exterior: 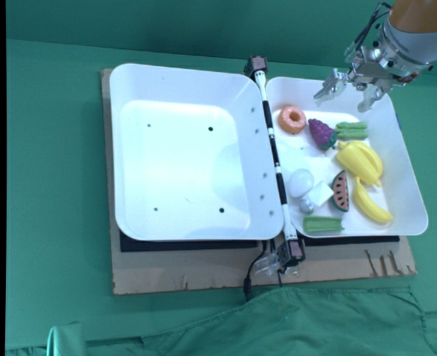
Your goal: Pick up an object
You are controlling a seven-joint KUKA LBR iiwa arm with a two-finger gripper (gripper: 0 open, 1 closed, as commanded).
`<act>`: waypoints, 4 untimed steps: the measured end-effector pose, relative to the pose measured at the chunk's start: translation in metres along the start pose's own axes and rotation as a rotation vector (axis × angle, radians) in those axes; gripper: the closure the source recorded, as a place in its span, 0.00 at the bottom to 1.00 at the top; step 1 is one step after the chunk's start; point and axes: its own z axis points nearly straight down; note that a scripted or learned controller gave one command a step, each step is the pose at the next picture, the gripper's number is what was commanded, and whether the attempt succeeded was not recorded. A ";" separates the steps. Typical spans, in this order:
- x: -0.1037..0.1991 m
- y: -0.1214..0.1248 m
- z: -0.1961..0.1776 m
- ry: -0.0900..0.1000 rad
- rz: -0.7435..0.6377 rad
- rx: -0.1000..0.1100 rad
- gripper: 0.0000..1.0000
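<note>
Objects, the doughnut (291, 119), grapes (321, 133) and bananas (360, 161) among them, lie just below your hand (349, 90) in the right bin (409, 170). The hand hangs above, fingers apart, gripping nothing. You have it all left: descend, close, lift.

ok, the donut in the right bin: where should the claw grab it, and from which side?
Come straight down on the donut, which lies flat with its hole up. Close across the ring's full width, or put one finger in the hole and one outside. It has open floor around it; the grapes sit just to its right.
</note>
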 end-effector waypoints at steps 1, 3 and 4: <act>-0.001 0.001 -0.013 -0.002 0.003 -0.007 1.00; -0.002 0.002 -0.026 -0.005 0.005 -0.013 1.00; -0.019 0.090 0.017 -0.004 -0.002 -0.003 1.00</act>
